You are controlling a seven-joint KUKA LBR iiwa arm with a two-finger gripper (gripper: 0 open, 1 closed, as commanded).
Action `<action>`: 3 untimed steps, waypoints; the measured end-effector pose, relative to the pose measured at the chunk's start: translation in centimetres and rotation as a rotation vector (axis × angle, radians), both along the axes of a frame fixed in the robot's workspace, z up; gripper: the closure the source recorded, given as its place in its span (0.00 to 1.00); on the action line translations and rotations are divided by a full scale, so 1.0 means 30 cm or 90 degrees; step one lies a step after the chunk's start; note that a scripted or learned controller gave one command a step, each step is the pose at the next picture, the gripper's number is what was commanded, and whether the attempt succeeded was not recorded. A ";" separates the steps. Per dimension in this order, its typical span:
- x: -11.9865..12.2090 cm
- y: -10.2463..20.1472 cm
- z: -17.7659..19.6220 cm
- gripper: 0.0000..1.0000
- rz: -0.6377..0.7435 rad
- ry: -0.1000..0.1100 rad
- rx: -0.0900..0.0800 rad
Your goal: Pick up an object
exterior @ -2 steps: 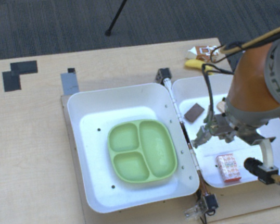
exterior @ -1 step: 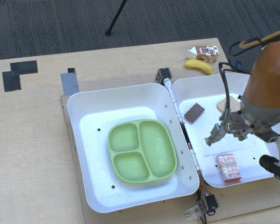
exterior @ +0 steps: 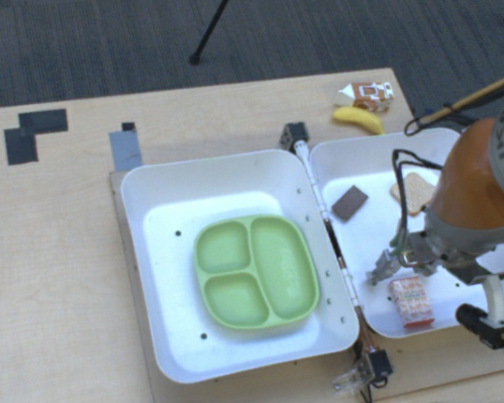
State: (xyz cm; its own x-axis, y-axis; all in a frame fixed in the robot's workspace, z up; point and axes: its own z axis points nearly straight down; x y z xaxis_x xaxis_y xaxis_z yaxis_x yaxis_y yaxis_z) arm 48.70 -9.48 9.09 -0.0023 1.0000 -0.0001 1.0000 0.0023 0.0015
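The pincer hangs low in the right bin, toward the lower right of the frame, its metal tips pointing left and sitting just above and left of a small carton. I cannot tell from here whether it is spread or closed; nothing shows between its tips. The arm, grey with its orange band, comes in from the right edge and covers much of that bin's right half.

The carton looks like the likeliest target, since it lies nearest the tips, close to the bin's lower wall. It is a little box lying flat, reddish at the bottom with a pale printed top.

Further up the same bin lie a dark brown rectangular block near the dividing wall and a tan slice of toy bread partly behind the arm. The left bin holds a light green divided plate with three compartments, set flat in the middle. On the counter above the right bin rest a yellow toy banana and a small packet, well apart from the pincer.
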 end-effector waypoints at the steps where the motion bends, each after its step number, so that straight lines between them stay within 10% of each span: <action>1: 0.004 0.003 0.035 1.00 0.002 -0.002 0.000; 2: 0.004 0.003 0.035 0.00 0.001 -0.002 0.000; 3: 0.008 0.005 0.069 1.00 0.004 -0.004 0.001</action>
